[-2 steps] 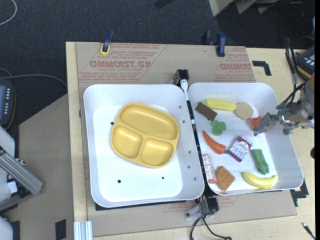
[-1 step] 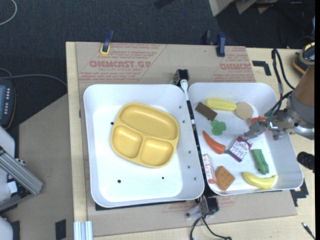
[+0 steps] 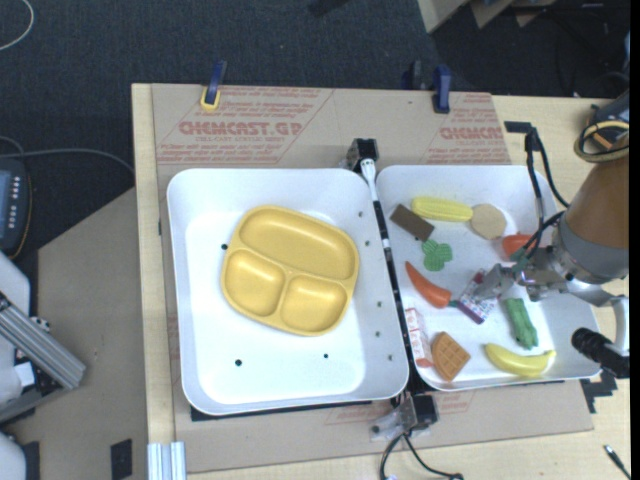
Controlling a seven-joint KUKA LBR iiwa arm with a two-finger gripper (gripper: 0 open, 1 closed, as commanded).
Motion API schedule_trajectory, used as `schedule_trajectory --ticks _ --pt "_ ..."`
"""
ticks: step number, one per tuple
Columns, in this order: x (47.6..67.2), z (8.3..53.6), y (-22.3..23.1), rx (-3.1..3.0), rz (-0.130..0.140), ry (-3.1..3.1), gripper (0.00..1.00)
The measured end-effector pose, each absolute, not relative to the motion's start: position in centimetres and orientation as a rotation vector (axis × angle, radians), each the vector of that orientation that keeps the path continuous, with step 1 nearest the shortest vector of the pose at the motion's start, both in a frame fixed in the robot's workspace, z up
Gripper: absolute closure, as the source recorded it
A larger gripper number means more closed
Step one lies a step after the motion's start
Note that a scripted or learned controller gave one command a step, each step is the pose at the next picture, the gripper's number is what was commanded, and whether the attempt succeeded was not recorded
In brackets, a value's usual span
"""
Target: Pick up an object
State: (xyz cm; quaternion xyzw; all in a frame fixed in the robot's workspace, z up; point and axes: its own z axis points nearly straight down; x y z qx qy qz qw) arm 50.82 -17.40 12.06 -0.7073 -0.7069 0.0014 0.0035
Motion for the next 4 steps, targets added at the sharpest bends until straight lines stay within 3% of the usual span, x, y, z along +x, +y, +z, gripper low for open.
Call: schedule_trajectory --ticks 1,2,4 --pt "51.1 8.9 -17.4 -2.222 -0.007 -2.222 0.0" --pt "51.4 10.3 -17.5 -2.232 -0.016 -2.231 1.0" --pt "51.1 20.5 -16.3 -2.224 -0.004 -2.228 1.0"
